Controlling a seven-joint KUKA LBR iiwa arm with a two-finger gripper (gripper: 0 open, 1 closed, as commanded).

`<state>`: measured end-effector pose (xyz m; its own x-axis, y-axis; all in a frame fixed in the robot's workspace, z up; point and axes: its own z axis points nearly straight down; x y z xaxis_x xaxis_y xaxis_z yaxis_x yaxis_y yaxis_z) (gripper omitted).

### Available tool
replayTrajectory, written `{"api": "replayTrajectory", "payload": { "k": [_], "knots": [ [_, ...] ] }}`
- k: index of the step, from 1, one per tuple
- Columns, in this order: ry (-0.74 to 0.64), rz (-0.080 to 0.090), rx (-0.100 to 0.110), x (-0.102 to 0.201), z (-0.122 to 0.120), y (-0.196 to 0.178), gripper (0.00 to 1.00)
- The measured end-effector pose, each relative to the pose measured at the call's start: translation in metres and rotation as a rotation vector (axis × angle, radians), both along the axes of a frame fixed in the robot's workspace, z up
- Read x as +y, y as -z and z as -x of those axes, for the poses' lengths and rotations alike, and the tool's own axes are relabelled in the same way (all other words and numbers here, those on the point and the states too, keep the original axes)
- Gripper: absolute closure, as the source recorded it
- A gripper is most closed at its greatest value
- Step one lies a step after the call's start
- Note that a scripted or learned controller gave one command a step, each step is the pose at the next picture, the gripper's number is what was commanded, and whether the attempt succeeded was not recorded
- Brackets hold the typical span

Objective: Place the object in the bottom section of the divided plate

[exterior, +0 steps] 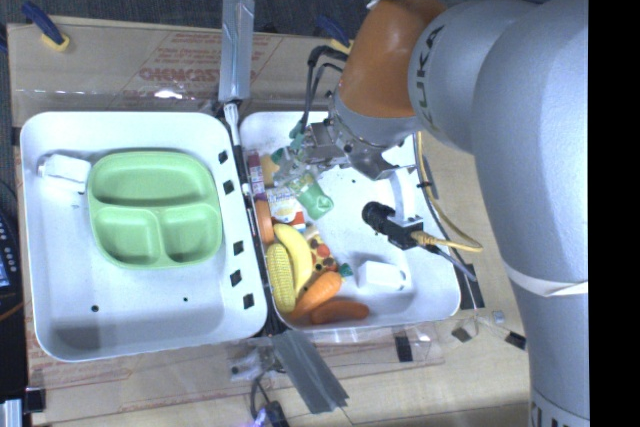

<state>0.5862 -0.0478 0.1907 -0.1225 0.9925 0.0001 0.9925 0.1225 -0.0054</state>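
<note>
Claw (pixel 312 155) low over right white plastic bin (pixel 440 287), above toy-food pile w/ yellow banana (pixel 293 250); can't tell its state. Green divided plate (pixel 155 207) in left bin (pixel 130 335).

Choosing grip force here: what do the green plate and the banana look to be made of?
The green plate looks like moulded plastic with a matte, even colour and rounded dividers. The banana looks like smooth, slightly glossy plastic, probably toy food, though the view cannot settle whether it is hard or soft.
</note>
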Motion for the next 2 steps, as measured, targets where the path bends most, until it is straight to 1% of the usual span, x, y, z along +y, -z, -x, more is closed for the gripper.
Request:
{"api": "replayTrajectory", "payload": {
  "k": [1,2],
  "knots": [
    [-0.159,-0.001,0.001,0.0913,0.0301,0.0002,1.0],
    [-0.158,-0.001,0.0,0.0905,0.03,0.0001,0.0]
  ]
}}
